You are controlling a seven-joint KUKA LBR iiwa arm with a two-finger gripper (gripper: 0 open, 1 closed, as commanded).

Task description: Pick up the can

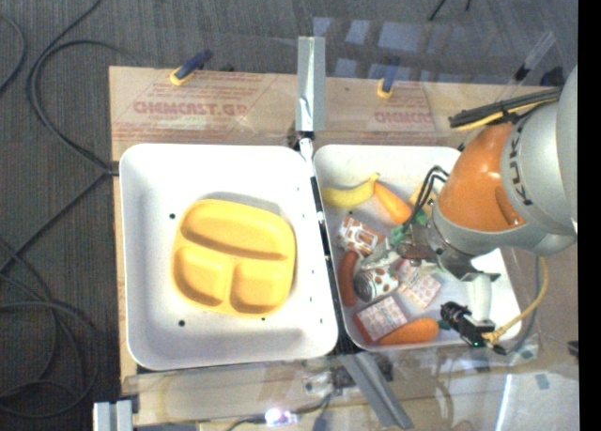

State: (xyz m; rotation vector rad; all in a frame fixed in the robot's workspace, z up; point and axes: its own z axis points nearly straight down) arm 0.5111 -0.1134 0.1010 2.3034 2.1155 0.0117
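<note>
The can [377,279], white with red marks, lies on its side in the middle of the right bin [329,161] among other items. My gripper [402,249] reaches down into this bin from the right. It sits just above and to the right of the can, close to it or touching it. The grey wrist with its orange band [479,185] hides the bin's right part.
In the right bin lie a banana [349,192], a carrot [391,202], a red-and-white packet [357,232], a red box [379,316], another carrot [411,330] and a red sausage-like piece [347,275]. The left bin [141,232] holds a yellow compartment tray [235,255].
</note>
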